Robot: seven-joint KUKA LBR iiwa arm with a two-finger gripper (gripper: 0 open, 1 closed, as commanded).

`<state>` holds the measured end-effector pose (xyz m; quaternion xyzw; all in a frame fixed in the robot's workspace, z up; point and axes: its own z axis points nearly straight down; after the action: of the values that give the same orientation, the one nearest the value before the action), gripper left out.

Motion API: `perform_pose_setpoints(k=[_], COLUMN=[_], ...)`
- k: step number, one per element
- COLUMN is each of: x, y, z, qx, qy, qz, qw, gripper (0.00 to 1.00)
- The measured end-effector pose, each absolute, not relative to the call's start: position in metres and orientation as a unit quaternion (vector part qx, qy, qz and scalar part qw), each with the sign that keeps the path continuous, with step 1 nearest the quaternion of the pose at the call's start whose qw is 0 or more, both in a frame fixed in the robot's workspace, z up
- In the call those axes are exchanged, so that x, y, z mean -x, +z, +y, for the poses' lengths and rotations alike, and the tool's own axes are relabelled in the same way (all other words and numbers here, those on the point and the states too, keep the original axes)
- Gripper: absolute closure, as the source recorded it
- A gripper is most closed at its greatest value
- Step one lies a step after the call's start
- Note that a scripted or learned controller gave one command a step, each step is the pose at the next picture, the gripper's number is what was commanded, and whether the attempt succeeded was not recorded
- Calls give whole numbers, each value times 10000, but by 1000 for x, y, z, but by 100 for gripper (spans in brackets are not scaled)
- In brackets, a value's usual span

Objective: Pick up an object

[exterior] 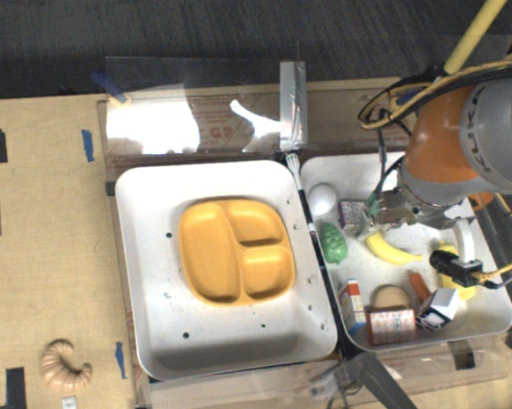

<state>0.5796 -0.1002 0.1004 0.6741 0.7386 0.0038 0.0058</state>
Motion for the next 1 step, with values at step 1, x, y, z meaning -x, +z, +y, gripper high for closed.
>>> perform_pose_setpoints(k=[1], x=[-568], y=[187], z=[-82], qx=[-5787], qy=[17], qz=[8156], qw=[31], gripper=[100])
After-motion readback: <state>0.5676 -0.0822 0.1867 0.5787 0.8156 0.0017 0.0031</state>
